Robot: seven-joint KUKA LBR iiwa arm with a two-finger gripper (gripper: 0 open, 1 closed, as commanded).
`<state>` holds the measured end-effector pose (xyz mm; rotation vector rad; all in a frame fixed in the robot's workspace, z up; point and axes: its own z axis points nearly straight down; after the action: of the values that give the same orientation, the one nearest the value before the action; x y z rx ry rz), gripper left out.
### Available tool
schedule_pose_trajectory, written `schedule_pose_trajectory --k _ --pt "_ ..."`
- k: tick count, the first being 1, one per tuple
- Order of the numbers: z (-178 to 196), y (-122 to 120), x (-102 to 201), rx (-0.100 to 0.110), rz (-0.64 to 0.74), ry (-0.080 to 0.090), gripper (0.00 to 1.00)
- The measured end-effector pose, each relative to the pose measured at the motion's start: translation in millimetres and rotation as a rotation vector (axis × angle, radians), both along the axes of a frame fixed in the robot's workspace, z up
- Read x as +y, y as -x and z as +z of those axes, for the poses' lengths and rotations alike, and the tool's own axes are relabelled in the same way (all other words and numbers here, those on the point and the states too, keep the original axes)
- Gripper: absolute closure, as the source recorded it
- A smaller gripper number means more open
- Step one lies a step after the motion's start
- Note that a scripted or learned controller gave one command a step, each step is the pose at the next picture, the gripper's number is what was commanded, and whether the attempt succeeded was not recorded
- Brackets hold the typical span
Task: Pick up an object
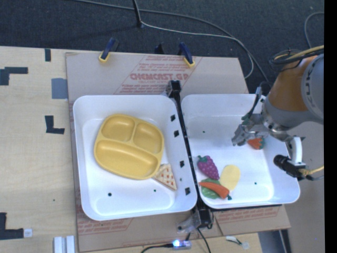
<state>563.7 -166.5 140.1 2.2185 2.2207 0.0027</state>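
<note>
Nearest the camera, well to the fingers' [245, 137] near-left, a carrot [214, 188] is lying with its long axis running left to right, tip pointing right. A yellow piece [230, 176] is touching it just behind, standing lengthwise toward the fingers. Grapes [208, 167] are sitting a little further left of that, their long axis running near to far.

The fingers are reaching down into the right bin [274, 194], and a small orange-red toy [256, 143] is lying just beside them on their right, partly under the wrist. It looks like the likely pick. It is too small and too covered to give it a clear long axis or heading, and I cannot tell whether the fingers are spread or closed, or whether the toy is sitting between them.

The risk, as I judge it, is that the fingers are closing beside the toy rather than around it and are lifting away with nothing, or nudging it against the bin wall. Being small and rounded, it may also be squirting out of a poor pinch.
</note>
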Motion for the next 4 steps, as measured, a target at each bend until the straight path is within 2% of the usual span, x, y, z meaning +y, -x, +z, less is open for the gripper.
schedule_pose_trajectory --k 1,2,4 --pt "49.0 -9.2 -4.9 -0.001 0.0 0.0 1.0" --pt "62.5 -9.3 -4.7 0.002 -0.001 -0.001 1.0" --pt "79.6 13.4 96.6 0.003 0.003 -0.002 1.0"
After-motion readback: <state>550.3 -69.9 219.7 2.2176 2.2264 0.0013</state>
